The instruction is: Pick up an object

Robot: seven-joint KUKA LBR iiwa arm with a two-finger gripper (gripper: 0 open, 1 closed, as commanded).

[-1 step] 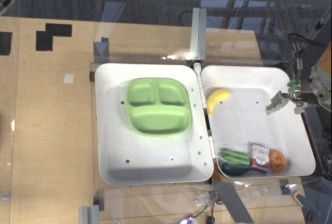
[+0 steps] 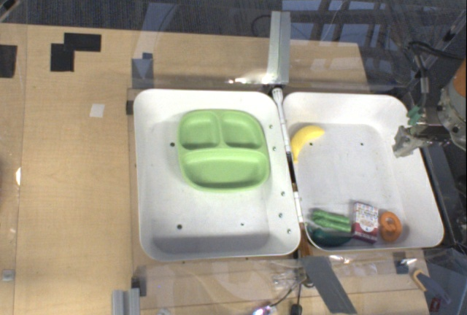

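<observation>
claw [image 2: 406, 143] at R bin's [image 2: 365, 106] right rim, nothing seen in it; open/shut: can't tell | banana [image 2: 306, 138] well left of claw, by divider | orange ball [image 2: 390, 226], small box [image 2: 365, 221], green items [image 2: 330, 222] below claw, front edge | green tray [image 2: 222, 149] far left, L bin [image 2: 157, 182]

Grey arm [image 2: 454, 113] at right edge, gripper [image 2: 406, 141] hanging low, nothing visibly held

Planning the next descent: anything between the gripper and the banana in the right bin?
Nothing visible. The gripper sits over the right bin's right rim; bare white floor runs from there to the banana at the left wall. The other items cluster at the front edge.
</observation>
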